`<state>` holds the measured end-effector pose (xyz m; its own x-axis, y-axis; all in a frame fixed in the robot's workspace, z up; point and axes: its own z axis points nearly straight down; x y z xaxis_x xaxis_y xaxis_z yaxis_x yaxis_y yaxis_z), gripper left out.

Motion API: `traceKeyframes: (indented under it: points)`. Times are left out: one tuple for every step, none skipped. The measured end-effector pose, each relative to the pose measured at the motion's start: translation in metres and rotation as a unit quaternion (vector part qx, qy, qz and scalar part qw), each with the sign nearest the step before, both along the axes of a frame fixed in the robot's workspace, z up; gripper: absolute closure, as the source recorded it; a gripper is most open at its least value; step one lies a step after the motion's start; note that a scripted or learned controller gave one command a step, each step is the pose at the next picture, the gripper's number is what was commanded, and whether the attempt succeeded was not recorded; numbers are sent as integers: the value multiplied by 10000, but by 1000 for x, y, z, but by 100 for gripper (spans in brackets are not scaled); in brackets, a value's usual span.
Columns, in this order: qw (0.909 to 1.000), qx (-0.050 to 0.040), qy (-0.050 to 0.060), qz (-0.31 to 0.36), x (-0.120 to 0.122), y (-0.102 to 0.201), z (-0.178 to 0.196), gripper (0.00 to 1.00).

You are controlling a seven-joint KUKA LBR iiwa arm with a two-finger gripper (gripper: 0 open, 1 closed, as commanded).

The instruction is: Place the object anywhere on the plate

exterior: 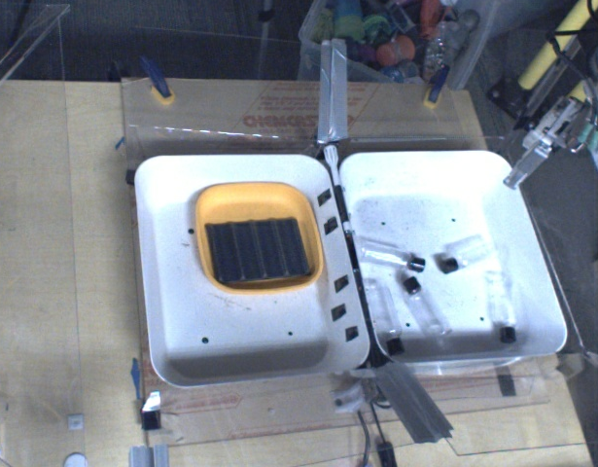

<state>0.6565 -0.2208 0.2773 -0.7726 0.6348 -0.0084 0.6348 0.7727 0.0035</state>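
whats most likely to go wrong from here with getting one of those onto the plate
The clear objects in the right bin are transparent with small black caps, hard to tell from the white floor, so a grasp could miss. They lie close together, so the fingers may nudge neighbours. The yellow plate in the left bin already carries a dark ridged block, leaving little bare surface to land on. The gripper hangs at the right bin's far corner.

The table (46, 261) is pale wood-look, filling the left and bottom of the frame, with a clear sheet taped down along the upper middle under blue clamps (160, 88). Behind it, across the top, the floor is dark blue-grey carpet (182, 13). A clear tub of colourful toys (401, 17) sits at the top centre-right.
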Motion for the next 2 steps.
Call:
traceKeyframes:
  points:
    - [10000, 6, -4, -76, -3, -1, 13, 0]
    - [9982, -5, -5, 606, -22, -1, 42, 0]
